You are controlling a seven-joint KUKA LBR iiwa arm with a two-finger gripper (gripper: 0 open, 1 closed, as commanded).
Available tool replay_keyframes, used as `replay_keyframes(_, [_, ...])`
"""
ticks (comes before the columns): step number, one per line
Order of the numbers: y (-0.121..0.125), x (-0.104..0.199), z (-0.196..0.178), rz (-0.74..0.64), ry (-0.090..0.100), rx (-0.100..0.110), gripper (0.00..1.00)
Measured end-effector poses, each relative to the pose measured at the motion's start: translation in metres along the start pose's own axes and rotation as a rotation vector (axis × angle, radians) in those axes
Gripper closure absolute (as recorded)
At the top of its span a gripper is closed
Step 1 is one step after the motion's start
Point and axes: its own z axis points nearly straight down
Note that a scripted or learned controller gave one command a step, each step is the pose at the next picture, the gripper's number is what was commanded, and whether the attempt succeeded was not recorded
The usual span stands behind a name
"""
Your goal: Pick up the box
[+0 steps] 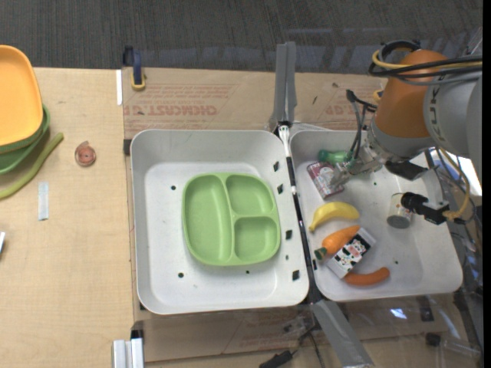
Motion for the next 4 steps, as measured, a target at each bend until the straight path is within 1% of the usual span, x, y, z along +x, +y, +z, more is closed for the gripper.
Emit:
replay_keyframes(1, [-0.032,0.048,-0.089,0.158,0.005,0.017,1.00])
replay_keyframes(2, [-0.032,0.046,-0.094,0.160,0.005,0.022,1.00])
replay_keyframes(3, [-0.019,0.075,-0.089,0.093,0.006,0.019,1.00])
replay_keyframes(4, [-0.019,0.073,-0.093,0.096,0.006,0.024,1.00])
